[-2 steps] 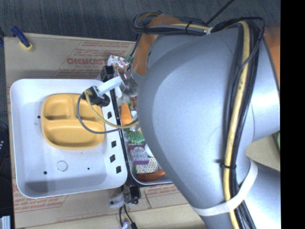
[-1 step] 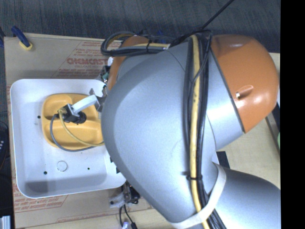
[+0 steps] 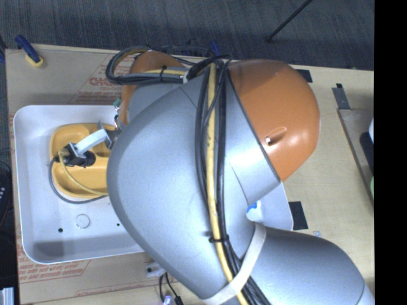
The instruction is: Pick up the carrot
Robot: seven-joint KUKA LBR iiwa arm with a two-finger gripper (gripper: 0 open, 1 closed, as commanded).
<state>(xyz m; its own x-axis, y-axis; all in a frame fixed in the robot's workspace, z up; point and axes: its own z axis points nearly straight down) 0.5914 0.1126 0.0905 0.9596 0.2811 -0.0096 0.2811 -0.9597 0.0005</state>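
My grey arm (image 3: 191,189) with its orange band (image 3: 280,126) reaches across from the right and covers most of the bench. Its wrist ends over the left white bin (image 3: 38,234). The gripper (image 3: 116,127) sits at the arm's left edge, above the bin's middle, and is almost wholly hidden under the arm. A yellow, round, bowl-like thing (image 3: 76,176) with a grey rim lies in the bin's left half, just left of the gripper. The arm hides the rest of that bin and all of the right bin.
The bin's front left floor (image 3: 57,227) is bare white with small holes. A blue clamp (image 3: 28,49) sits at the bench's back left corner. Brown board (image 3: 337,138) shows to the right of the arm.
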